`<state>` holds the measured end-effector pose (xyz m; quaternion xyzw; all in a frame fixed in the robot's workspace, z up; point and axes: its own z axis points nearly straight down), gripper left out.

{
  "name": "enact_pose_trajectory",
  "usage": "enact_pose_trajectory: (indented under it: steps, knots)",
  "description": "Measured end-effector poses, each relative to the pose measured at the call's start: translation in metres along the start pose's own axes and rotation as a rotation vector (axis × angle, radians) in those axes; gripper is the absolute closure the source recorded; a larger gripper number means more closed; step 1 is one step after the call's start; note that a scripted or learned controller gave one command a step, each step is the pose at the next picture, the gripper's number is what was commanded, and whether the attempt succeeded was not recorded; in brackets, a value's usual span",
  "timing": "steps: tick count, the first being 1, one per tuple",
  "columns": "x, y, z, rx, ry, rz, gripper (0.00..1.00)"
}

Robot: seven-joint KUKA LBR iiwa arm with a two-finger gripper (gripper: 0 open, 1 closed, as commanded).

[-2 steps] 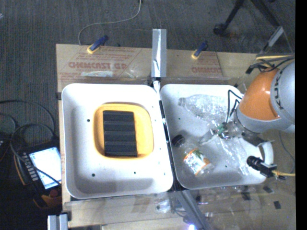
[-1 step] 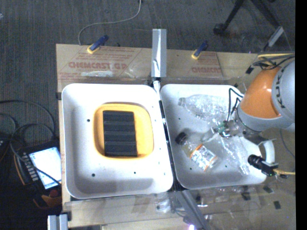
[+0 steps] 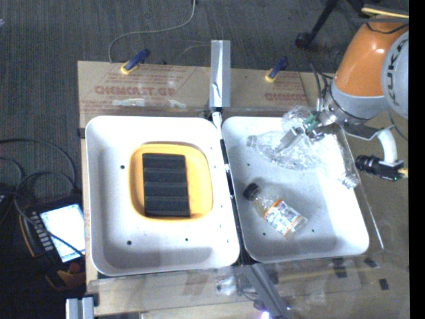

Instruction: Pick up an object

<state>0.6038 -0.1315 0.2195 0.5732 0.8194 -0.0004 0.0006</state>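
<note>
Dark carpet all round, with a lit tablet (image 3: 60, 224) lying on it nearest, at the left. Next up, two white bins side by side on a bench.

Left bin (image 3: 106, 244): a yellow tray (image 3: 136, 178) with a ridged black block (image 3: 166, 185) lying in it. Well apart from the arm; likely not the target.

Right bin (image 3: 332, 244), front half: a small bottle (image 3: 279, 212) on its side, black cap, orange label, untouched.

Farther back in that bin: a crumpled clear plastic bottle (image 3: 279, 153), and pressed right into its top edge, the gripper (image 3: 300, 133), hanging from the grey and orange arm (image 3: 368, 65). Impossible to tell whether spread or closed; glare and clear folds hide it. No firm sign of anything held.

Probably the grasp step itself, down at the clear plastic. Next move: close squarely on a fold, then lift straight and slowly. Thin, slippery, springy stuff; likely to slide out or crumple away.

Beyond, a brown board (image 3: 166, 88) with two clamps (image 3: 135, 60).
</note>
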Motion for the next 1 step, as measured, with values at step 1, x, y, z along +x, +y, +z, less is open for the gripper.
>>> enact_pose_trajectory:
  steps: [1]
  knots:
    - [-0.0339, 0.0125, 0.0453, 0.002, -0.001, -0.062, 1.00]
